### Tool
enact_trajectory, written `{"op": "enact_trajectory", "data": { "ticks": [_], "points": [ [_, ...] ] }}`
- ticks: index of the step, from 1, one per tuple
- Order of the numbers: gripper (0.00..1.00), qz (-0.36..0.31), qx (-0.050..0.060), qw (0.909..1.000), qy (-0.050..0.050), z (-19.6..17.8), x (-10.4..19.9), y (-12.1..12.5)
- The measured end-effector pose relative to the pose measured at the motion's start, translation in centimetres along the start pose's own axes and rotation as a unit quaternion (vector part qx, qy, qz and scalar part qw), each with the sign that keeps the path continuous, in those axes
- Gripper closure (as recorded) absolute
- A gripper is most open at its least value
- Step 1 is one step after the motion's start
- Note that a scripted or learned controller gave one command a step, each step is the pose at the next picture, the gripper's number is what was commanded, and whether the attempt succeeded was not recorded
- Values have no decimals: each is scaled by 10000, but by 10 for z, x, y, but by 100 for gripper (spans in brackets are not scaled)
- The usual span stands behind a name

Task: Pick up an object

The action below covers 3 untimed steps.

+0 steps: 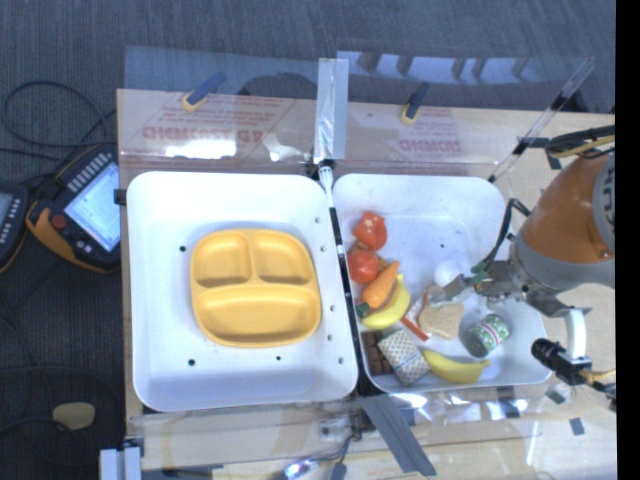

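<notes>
Two white bins are set side by side on the table (pixel 560 123). The left bin (pixel 160 298) is occupied at its centre by a yellow divided plate (pixel 255 286). Along the left wall of the right bin (pixel 440 193), two tomatoes (pixel 368 230), a carrot (pixel 381 284) and a banana (pixel 385 313) are crowded together. A second banana (pixel 455 365) is laid by the near edge. The end effector (pixel 478 286) is seen low over the bin's right side, just above a small can (pixel 484 334); whether it is open or closed cannot be told.

A single fixed camera looks steeply down (at a slant) from above, framing both shallow white plastic bins (pixel 140 298) at middling range.
</notes>
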State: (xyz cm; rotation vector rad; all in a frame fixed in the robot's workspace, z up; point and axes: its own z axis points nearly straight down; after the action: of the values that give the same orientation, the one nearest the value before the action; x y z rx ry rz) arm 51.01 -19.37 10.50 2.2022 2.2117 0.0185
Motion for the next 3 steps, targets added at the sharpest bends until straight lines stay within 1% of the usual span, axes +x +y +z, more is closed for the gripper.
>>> {"op": "enact_trajectory", "data": {
  "ticks": [1, 2, 3],
  "points": [
    [0, -420, -74, 9991, -56, 4, 50, -2],
    [0, -866, -93, 9962, -56, 4, 49, 0],
    [0, -705, -80, 9975, -54, 4, 59, -2]
  ]
}}
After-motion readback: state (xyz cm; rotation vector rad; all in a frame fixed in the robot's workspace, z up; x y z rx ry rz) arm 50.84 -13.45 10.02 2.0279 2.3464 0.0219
